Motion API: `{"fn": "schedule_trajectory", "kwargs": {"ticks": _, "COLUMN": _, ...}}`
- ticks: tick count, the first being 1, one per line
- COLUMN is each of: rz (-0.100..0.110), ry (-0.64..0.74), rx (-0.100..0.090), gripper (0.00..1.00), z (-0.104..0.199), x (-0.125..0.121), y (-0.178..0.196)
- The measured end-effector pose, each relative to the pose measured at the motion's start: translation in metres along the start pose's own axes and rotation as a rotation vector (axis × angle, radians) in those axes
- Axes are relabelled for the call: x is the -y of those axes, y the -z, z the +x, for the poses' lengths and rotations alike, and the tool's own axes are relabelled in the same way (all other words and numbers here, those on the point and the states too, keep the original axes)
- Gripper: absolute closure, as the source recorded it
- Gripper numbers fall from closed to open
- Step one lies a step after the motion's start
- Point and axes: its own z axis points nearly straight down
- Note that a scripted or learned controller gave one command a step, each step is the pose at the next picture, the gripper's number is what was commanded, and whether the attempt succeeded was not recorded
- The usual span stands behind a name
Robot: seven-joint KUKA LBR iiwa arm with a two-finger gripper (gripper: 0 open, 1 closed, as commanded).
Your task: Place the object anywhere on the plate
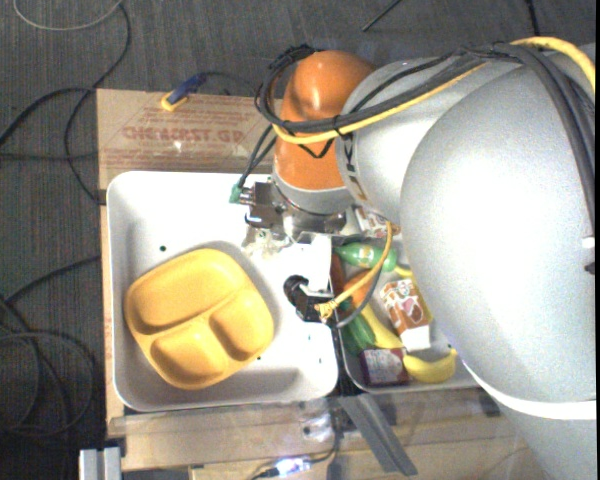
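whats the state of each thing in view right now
plate: face up in the left bin, nothing on it
gripper: over the left bin, just beyond the plate's far corner, not over the plate
banana: unpeeled, lying at the near edge of the right bin
purple packet: lying beside the banana
right bin: crowded, partly hidden under the arm

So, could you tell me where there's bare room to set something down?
The plate is bare; so is the left bin floor between it and the far wall. The right bin, under the arm, is crowded: banana, bottle.
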Motion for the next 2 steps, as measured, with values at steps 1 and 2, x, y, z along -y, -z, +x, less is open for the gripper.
{"fn": "schedule_trajectory", "kwargs": {"ticks": 1, "rz": -0.005, "ry": 0.048, "rx": -0.003, "gripper": 1.0, "z": 0.024, "x": 0.05, "y": -0.064}}
{"fn": "schedule_trajectory", "kwargs": {"ticks": 2, "rz": 0.004, "ry": -0.177, "rx": 0.001, "gripper": 1.0, "z": 0.012, "x": 0.091, "y": -0.058}}
